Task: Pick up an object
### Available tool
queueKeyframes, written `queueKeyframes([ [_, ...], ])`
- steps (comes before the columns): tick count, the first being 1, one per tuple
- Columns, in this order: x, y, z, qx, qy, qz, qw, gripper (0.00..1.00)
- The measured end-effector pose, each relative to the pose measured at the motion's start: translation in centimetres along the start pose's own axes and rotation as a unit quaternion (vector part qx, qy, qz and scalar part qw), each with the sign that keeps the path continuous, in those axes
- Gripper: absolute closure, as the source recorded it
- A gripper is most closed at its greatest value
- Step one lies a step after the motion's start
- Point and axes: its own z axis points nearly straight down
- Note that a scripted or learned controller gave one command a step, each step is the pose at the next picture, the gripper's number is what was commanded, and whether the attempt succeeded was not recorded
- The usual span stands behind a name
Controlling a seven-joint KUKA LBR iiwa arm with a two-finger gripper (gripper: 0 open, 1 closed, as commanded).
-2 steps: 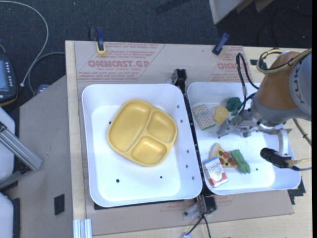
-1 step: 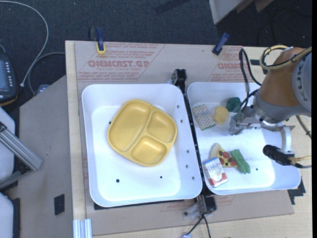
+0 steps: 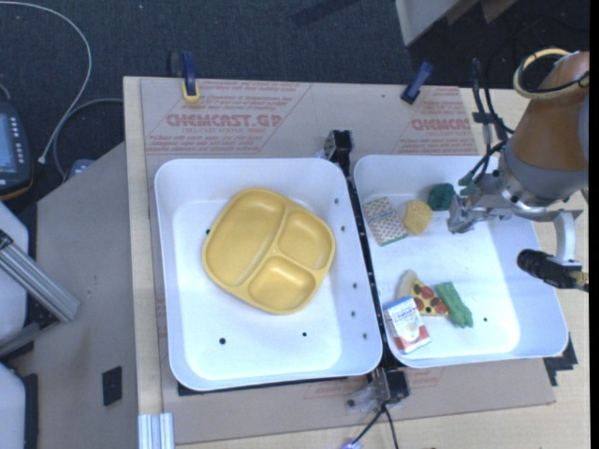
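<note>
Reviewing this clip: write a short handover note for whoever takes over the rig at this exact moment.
Gripper: low over the right bin, upper part, beside the green toy; nothing seen between its fingers.
Right bin also has a yellow toy, patterned pad, pizza slice, green pepper, small carton.
Left bin: yellow tray.
Done: nothing lifted.
Left: grasp and lift one object.

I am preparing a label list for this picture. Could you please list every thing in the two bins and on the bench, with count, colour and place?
divided plate: 1, yellow, left bin
patterned square piece: 1, pale, right bin, upper left
yellow lump: 1, beside the square piece
dark green object: 1, upper middle of right bin
pizza slice toy: 1, tan with red, lower middle
green vegetable toy: 1, beside the pizza slice
small carton: 1, white and red, lower left
clamps: 2, bench's far edge
arm: 1, grey and orange, right
gripper: 1, above right bin
</note>
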Motion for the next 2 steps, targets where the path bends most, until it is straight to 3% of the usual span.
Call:
queueKeyframes([
  [1,-0.9,0.7,-5.1,0.000,0.000,0.000,1.0000,1.00],
  [2,-0.9,0.8,-7.1,0.001,0.000,0.000,1.0000,1.00],
])
